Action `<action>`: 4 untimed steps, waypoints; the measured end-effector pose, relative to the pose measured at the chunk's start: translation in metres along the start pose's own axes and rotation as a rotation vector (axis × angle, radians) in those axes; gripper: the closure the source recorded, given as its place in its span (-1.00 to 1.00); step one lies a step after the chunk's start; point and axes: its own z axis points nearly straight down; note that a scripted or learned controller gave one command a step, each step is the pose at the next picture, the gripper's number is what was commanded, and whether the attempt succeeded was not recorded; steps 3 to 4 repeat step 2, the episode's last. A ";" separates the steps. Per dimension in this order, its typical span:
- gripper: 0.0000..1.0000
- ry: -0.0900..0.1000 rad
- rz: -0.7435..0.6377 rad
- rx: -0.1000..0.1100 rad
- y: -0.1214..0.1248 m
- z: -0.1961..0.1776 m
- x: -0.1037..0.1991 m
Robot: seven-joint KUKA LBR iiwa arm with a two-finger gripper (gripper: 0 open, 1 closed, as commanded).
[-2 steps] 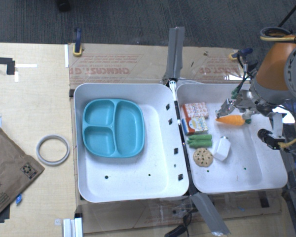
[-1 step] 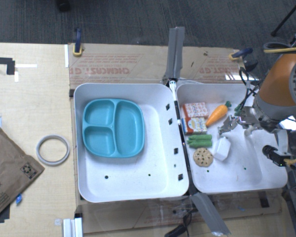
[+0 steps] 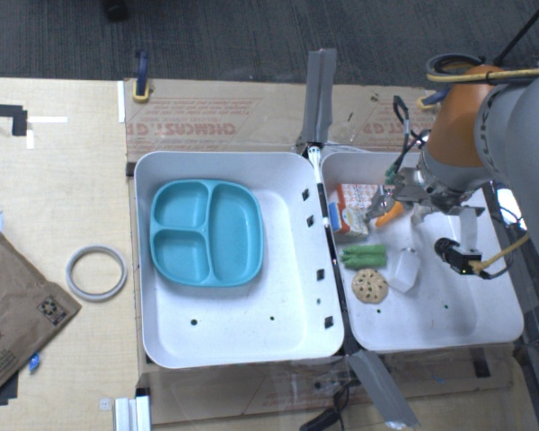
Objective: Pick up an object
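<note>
My gripper (image 3: pixel 383 208) hangs low over the back left part of the right bin (image 3: pixel 449 326), under the arm's orange band (image 3: pixel 456 119). A small orange object (image 3: pixel 392 212) sits right at the gripper's tip; whether it is gripped cannot be made out. Just left of it lies an orange and white packet (image 3: pixel 346 206). In front of the gripper lie a green object (image 3: pixel 365 256), a round brown cookie (image 3: pixel 369 285) and a pale translucent cup (image 3: pixel 404 269) on its side.
The left bin (image 3: pixel 162 330) holds a blue divided plate (image 3: pixel 206 233). A roll of tape (image 3: pixel 96 271) and a brown cardboard box (image 3: pixel 13 317) lie on the bench to the left. Black cables (image 3: pixel 458 254) hang from the arm over the right bin.
</note>
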 end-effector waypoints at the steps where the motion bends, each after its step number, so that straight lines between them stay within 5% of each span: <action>1: 1.00 0.003 -0.001 0.002 0.000 -0.009 0.001; 2: 1.00 0.006 -0.046 0.044 0.030 -0.088 0.061; 4: 1.00 0.006 -0.046 0.044 0.030 -0.088 0.061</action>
